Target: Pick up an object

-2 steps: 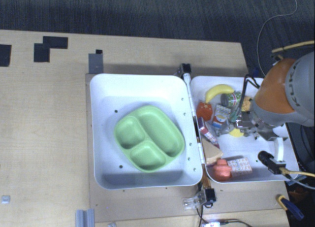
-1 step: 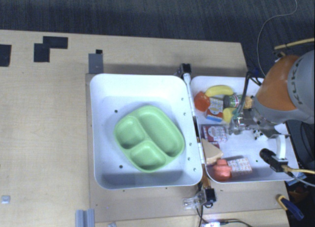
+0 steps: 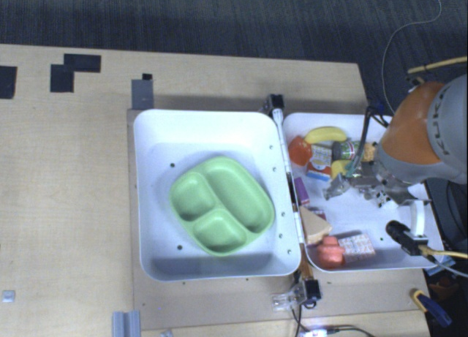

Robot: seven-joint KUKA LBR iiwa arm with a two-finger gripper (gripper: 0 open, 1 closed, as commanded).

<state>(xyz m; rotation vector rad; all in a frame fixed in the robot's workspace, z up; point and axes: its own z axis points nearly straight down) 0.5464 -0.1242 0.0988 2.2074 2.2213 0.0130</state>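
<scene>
The right bin (image 3: 431, 229) holds several small objects. A yellow banana (image 3: 326, 135) lies at its far side beside a red-orange round fruit (image 3: 298, 150). A small red, white and blue packet (image 3: 319, 161) and a green-capped bottle (image 3: 344, 150) lie just in front of them. Near the front edge sit a pink-red lump (image 3: 330, 251), a grey and red packet (image 3: 357, 245) and a tan wedge (image 3: 314, 224). My gripper (image 3: 339, 185) hangs low over the middle of this bin, just in front of the bottle and packet, with nothing seen between its fingers.
The left bin (image 3: 157, 138) holds a green divided plate (image 3: 221, 205). A purple stick (image 3: 300, 191) lies by the divider between the bins. The grey arm with its orange band (image 3: 409, 134) covers the right bin's far right corner.
</scene>
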